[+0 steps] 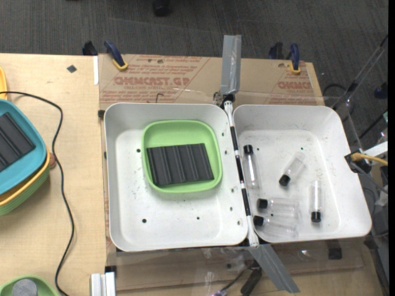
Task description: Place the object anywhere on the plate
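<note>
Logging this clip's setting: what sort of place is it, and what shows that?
Most likely a robotics lab workbench. Two shallow white bins sit side by side on cardboard clamped to the bench, clear vials with black caps lie in the right bin, and a green plate sits in the left. Office chair castors show on the carpet behind.

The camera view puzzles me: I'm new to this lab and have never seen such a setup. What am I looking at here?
One fixed camera looks down at a slant on a workbench. Two shallow white bins sit side by side. The left bin holds a green plate with a dark ribbed pad lying on it. The right bin holds several clear plastic vials with black caps, lying loose on their sides. These are the objects a robot arm is meant to pick up and set on the plate. Brown cardboard, clamped at the back, lies under the bins. At the far left are stacked teal and green trays and a black cable.
</note>
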